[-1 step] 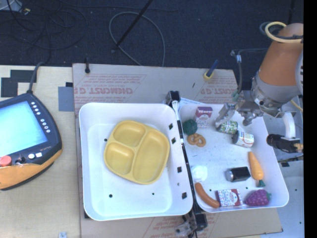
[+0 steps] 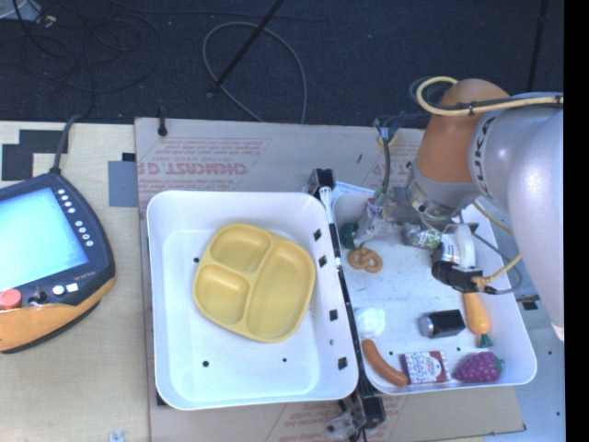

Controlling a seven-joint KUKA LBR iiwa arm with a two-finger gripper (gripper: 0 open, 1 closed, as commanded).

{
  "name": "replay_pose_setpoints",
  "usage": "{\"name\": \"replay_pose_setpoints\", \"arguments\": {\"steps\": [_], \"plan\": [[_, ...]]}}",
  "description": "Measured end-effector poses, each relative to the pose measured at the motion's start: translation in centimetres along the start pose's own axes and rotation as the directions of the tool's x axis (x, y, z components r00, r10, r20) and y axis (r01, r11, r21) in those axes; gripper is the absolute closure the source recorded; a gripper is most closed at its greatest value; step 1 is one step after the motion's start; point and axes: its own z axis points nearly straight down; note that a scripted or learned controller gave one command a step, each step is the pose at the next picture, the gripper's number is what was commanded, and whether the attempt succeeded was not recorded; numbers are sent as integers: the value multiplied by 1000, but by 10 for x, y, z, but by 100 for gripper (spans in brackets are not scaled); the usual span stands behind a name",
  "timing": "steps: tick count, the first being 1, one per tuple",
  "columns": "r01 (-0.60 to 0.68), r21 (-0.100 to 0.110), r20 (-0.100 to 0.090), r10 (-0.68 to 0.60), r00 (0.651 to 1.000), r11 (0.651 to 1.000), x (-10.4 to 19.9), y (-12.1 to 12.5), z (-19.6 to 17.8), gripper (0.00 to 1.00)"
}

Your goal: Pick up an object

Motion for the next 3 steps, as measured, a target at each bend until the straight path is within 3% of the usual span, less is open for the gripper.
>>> {"name": "replay_pose_setpoints", "arguments": {"steps": [1, 2, 3], "plan": [[1, -7, 2, -1, 1000, 1000, -37, 1, -65, 0], [-3, -5, 1, 3, 1000, 1000, -15, -48, 33, 0], [1, -9, 3, -1, 1000, 1000, -53, 2, -30, 0]]}}
